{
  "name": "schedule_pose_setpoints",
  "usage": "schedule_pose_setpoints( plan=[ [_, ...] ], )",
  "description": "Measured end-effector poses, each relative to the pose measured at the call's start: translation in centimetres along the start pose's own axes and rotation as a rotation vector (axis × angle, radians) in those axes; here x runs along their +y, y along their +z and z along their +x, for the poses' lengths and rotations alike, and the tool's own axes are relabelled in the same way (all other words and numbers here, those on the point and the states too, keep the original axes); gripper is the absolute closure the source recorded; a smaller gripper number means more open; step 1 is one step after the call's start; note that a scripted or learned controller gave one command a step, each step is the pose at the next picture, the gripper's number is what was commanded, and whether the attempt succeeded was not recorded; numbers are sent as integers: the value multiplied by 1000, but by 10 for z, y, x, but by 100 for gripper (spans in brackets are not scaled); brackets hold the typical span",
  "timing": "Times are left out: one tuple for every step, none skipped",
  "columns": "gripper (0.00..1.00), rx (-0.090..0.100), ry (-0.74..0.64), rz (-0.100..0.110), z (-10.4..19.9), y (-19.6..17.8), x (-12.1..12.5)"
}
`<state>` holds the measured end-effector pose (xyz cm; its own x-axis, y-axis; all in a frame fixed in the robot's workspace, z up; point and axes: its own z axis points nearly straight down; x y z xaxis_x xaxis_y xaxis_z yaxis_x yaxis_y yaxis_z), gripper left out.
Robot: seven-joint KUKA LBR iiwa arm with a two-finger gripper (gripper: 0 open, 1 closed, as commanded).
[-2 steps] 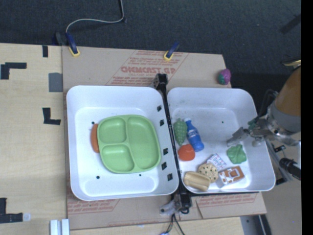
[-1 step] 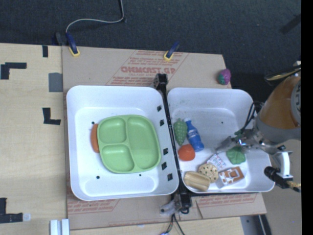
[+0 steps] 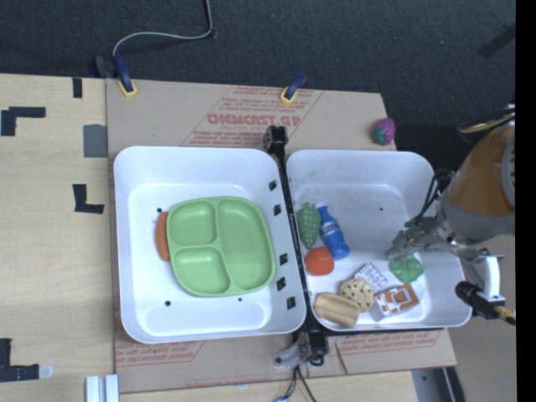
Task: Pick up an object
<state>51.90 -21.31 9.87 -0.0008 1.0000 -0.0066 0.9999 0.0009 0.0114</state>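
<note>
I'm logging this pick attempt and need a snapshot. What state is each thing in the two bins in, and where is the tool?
Green three-compartment plastic plate: flat in left bin, compartments bare.
Orange item: tucked beside the plate's left edge.
Blue plastic bottle: lying down, right bin.
Red-orange round toy: resting beside the bottle.
Tan bread-shaped toy: lying near front wall.
Green leafy toy: under the tool.
Tool: low over right bin; grip unclear.

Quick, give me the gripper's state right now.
Gripper: down in the right bin, right over the green leafy item; open or closed cannot be told, and no grasp is visible.
</note>
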Motion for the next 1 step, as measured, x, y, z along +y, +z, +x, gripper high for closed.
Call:
schedule_pose_setpoints(
  plan=[
    [100,8,-2,11,92,-21,59]
  ],
)
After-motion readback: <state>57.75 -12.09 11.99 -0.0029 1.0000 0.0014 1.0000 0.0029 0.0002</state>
